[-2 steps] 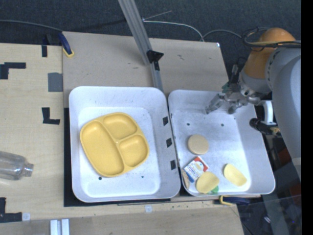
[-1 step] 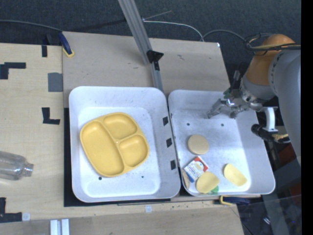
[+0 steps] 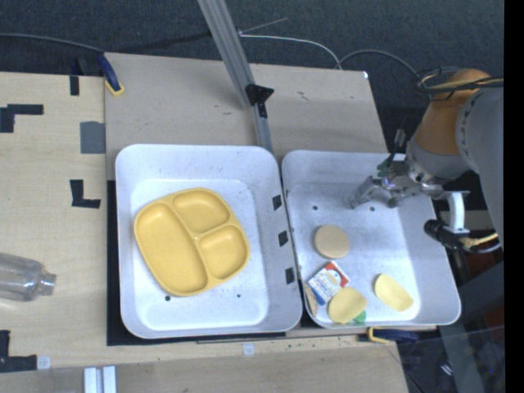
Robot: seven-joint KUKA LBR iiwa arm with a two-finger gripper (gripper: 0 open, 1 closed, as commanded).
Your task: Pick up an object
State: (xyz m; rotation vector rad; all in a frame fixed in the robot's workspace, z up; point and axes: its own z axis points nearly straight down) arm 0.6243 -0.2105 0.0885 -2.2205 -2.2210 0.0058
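- Grey arm with orange band (image 3: 446,125) reaching in over the right bin's far right rim; best brought lower and toward the bin's middle before any closing, since nothing sits under the claw yet.
- Right bin (image 3: 426,301) holding every likely target, all in its near half; left bin (image 3: 131,301) taken up by one yellow divided plate (image 3: 191,240), too broad and flat for a two-finger pinch and best left alone.
- Gripper (image 3: 360,198) hovering over bare floor in the right bin's far half, fingers spread apart, nothing between them.
- Round tan disc (image 3: 332,241) near the bin's middle, lying flat and apart from the rest: probably the easiest pick, though low, so fingers would need to reach almost to the floor and straddle its width.
- Yellow oval piece (image 3: 394,292) toward the near right corner, also on its own; near wall close by, likely crowding one finger.
- Second yellow piece (image 3: 347,304) at the near edge, touching the small red-and-white packet (image 3: 326,282) beside the near left corner; a grab here risks catching both or pushing one into the wall.
- Something small and green just peeking out under that yellow piece; too little visible to name.
- Off the bins: slanted metal pole (image 3: 225,35) beyond the far edge, clear plastic bottle (image 3: 24,277) at the bench's left edge, both well away from the reach.
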